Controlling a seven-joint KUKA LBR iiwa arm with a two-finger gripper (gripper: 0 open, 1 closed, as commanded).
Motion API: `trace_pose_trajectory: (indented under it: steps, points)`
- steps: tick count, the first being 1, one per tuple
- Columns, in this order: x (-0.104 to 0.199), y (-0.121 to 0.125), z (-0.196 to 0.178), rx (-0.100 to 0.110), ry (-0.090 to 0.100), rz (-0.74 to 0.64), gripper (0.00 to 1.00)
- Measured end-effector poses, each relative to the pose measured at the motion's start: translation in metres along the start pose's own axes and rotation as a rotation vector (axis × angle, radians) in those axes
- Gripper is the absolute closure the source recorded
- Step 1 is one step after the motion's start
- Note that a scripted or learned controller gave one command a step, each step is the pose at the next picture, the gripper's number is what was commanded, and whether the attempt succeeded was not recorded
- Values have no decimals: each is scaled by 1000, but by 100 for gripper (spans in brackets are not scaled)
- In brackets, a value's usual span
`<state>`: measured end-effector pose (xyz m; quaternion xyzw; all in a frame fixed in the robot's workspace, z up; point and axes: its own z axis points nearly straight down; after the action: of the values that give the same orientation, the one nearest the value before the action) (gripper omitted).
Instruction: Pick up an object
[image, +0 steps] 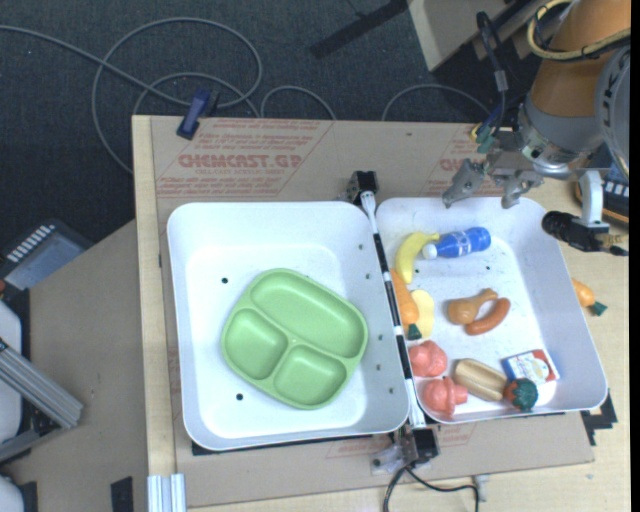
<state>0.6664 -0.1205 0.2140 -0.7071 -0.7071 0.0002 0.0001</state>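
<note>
you see the gripper (486, 187) above the far rim of the right bin (560, 262), fingers spread and holding nothing. just below it a blue bottle (458, 243) lies touching a banana (408, 254). nearer you lie a sausage (480, 311), a hot dog (480, 379), a small carton (528, 367) and two pink toys (434, 377), all crowded together. the left bin (200, 250) holds a green divided plate (292, 338). an orange piece (583, 295) sits outside the bin, too small to make out. the arm's upper part is cut off.
</note>
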Motion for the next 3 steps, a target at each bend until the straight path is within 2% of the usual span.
trace_pose_trajectory:
  steps: [1, 2, 3]
  points:
    - [-10, -65, 124, 2, 0, 1, 0]
    - [-17, -114, 130, 2, 0, 1, 0]
    - [-17, -113, 120, -2, 0, 2, 100]
